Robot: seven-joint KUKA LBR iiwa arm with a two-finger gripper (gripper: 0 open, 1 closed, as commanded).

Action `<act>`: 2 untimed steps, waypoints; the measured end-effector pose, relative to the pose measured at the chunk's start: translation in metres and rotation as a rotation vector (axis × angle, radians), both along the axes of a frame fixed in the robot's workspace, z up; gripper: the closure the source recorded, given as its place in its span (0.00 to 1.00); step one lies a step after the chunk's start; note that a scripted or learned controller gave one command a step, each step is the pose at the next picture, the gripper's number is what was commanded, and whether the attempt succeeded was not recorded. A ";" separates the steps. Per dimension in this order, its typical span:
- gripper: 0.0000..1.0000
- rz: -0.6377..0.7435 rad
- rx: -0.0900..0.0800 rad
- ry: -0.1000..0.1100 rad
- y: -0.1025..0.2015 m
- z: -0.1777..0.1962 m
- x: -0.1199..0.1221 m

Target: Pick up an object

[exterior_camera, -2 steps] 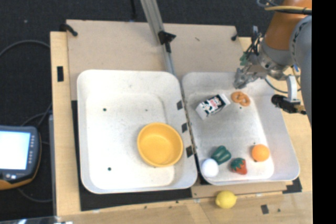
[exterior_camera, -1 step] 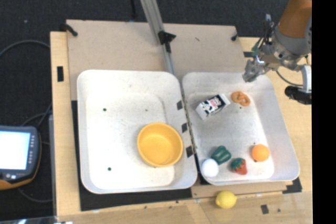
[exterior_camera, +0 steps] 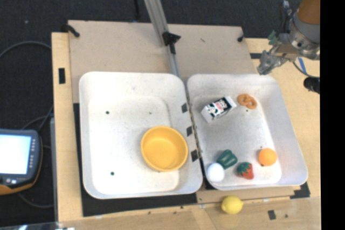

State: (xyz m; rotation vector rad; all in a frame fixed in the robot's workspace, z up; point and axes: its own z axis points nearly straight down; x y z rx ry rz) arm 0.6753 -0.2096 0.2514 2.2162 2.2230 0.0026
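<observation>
- Far left, off the bench: a handheld screen unit (exterior_camera: 16,161) with an orange-trimmed case, its display lit pale, lying on the dark floor.
- Left bin (exterior_camera: 108,94): white, shallow, speckled with dark marks. A yellow bowl (exterior_camera: 164,148) sits upright near its lower right corner, close to the wall shared with the other bin.
- Above the bins: a bare brown board (exterior_camera: 118,46), and a slanted metal post (exterior_camera: 153,2) coming down from the top edge to the gap between the bins.
- Right bin (exterior_camera: 280,110): holds six small items.
- Upper middle: a white carton with black print (exterior_camera: 218,108), lying on its side, tilted.
- Just right of it, apart: a small orange pretzel-shaped piece (exterior_camera: 247,100).
- Lower row, left to right: a white ball (exterior_camera: 215,172) against the front wall; a green pepper-like toy (exterior_camera: 227,158) just beside it; a red strawberry-like toy (exterior_camera: 246,170) near the green one; an orange ball (exterior_camera: 267,157) further right.
- On the bench in front of the right bin, outside it: a yellow lemon (exterior_camera: 232,204).
- Upper right: the gripper (exterior_camera: 268,63) hangs past the right bin's back right corner, well apart from every item. Nothing seen in it; whether it is open or closed, cannot tell at this angle.
</observation>
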 end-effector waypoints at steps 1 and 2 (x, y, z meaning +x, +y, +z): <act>1.00 0.003 0.001 0.002 0.056 0.000 -0.010; 1.00 0.002 0.001 0.004 0.100 -0.005 -0.020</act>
